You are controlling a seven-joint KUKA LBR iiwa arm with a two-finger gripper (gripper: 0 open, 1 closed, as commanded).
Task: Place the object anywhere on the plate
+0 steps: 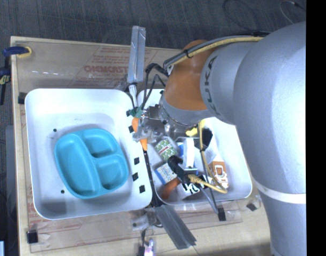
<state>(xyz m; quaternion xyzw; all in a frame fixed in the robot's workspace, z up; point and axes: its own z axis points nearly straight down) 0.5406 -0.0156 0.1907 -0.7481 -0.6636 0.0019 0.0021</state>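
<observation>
The blue plate (91, 161), split into three compartments, lies flat in the left bin (40, 105), toward its lower middle, with nothing on it. The things that could go onto it lie heaped in the right bin (242, 161): a small bottle (165, 148) with a green label (its print is too small to read), an orange piece (171, 184) near the bottom rim, a yellow stick (208, 167) lying aslant, and a pale card (219, 172) with orange markings. The pincer (141, 126) hangs over the wall between the two bins, at the right bin's upper left; whether it is open or closed cannot be told. The arm (259, 105) covers much of that bin, and the letters "UKA" read on it. Red print on the surface (67, 57) above the bins is blurred.
</observation>
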